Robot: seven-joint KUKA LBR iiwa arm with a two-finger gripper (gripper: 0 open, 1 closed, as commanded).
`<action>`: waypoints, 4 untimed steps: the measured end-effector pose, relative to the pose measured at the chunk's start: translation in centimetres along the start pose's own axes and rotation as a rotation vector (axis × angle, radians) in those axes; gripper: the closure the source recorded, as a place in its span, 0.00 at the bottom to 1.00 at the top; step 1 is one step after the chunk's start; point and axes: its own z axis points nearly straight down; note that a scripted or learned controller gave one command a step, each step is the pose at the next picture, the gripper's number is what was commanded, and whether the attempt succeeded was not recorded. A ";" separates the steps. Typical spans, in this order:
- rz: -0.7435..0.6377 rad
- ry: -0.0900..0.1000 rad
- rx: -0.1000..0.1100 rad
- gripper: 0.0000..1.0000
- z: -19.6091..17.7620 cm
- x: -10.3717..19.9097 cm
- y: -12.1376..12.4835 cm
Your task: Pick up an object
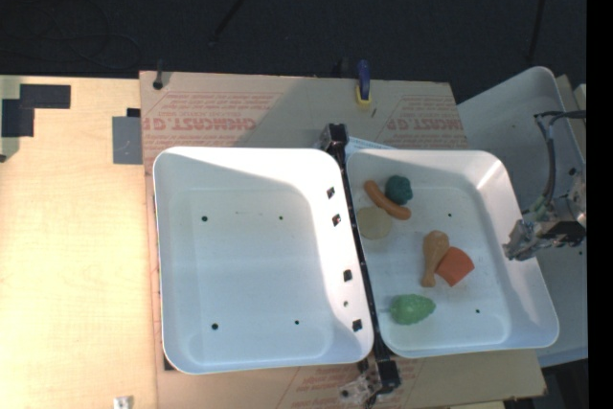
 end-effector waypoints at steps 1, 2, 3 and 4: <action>-0.005 -0.008 -0.025 1.00 -22.1 -0.9 -1.2; -0.006 0.000 -0.002 1.00 -14.1 0.6 1.4; -0.005 0.002 0.001 1.00 4.3 -1.5 4.3; -0.013 -0.003 -0.022 1.00 -11.7 5.9 6.2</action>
